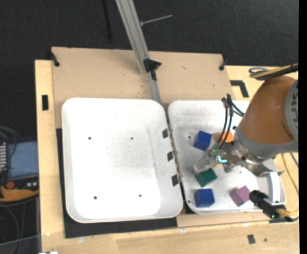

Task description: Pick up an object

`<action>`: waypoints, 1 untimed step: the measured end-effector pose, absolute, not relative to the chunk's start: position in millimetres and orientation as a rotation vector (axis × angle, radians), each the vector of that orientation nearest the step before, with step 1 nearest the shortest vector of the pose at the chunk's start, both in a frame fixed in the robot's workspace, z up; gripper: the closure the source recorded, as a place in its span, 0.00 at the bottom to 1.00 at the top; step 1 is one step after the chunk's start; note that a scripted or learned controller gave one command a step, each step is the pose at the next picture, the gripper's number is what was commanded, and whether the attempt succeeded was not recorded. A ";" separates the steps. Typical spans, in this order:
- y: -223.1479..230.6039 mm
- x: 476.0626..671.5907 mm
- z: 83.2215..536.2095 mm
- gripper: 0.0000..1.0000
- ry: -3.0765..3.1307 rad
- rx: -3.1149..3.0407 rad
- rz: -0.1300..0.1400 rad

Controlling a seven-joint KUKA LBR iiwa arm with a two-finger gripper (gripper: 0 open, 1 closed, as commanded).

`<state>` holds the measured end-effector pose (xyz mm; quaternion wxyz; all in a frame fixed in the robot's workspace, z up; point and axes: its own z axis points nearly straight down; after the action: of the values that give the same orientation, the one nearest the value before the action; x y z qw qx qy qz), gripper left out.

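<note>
The gripper (210, 163) hangs low in the right bin (181, 115), directly over the green block (206, 177) near the bin's left wall; whether it is open or closed, I cannot tell.

The grey arm (272, 118) with its orange band enters from three o'clock, its wrist bent downward toward eight o'clock, and the claw (209, 165) hangs low at its end, pointing down.
</note>
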<state>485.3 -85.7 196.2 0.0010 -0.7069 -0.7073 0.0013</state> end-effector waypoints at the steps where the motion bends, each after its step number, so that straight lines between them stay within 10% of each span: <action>1: -85.1 486.4 197.7 0.00 -2.219 -2.226 -0.003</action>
<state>486.4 -85.1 197.7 -0.0006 -0.7082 -0.7060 -0.0008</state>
